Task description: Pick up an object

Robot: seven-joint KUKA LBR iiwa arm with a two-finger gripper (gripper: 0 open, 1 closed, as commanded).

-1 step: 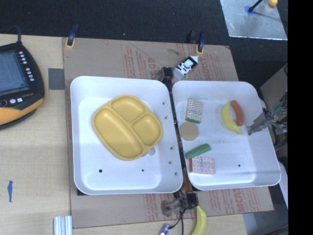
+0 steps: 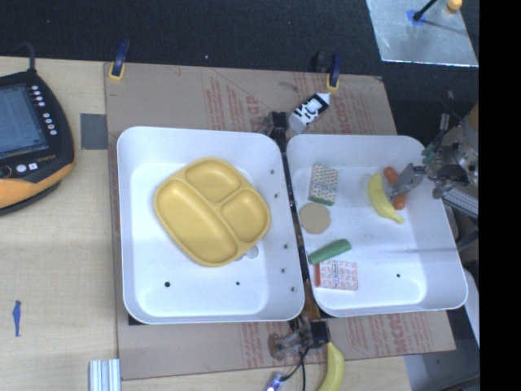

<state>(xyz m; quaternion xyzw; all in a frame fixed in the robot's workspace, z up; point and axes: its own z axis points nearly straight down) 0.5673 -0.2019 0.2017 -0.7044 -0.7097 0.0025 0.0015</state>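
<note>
- The gripper [image 2: 404, 184] sits at three o'clock in the camera view, low and reaching leftward.
- The arm [image 2: 456, 165] enters from three o'clock.

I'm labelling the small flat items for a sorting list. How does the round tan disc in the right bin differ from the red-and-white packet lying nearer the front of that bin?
The round tan disc is circular and plain; the red-and-white flat packet is rectangular and printed. The disc sits mid-bin just below a green-patterned carton; the packet lies nearer the front, below a green cylinder. Both lie flat near the left wall of the right white bin.
</note>
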